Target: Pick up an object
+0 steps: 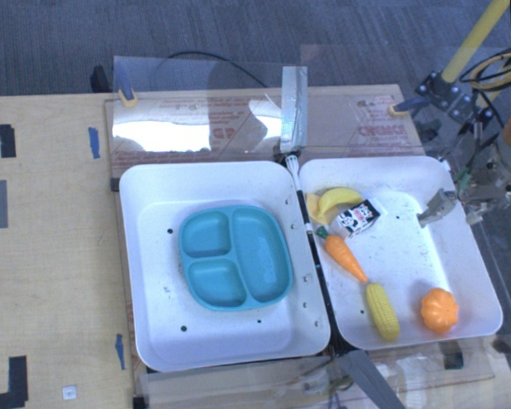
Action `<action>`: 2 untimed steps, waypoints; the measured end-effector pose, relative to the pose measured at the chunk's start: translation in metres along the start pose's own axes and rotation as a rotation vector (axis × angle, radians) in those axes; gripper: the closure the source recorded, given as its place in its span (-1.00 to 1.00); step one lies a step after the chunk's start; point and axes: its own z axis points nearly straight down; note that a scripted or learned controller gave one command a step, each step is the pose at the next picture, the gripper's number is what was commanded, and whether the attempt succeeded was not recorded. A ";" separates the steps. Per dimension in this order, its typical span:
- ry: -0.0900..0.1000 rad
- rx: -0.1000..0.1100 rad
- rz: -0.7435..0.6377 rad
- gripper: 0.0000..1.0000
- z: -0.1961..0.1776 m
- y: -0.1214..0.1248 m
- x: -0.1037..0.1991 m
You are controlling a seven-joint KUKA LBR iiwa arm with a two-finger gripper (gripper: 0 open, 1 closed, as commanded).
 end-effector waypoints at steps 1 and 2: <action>0.002 0.004 -0.050 -1.00 0.056 0.004 0.076; -0.001 -0.003 0.093 -1.00 0.114 -0.072 0.106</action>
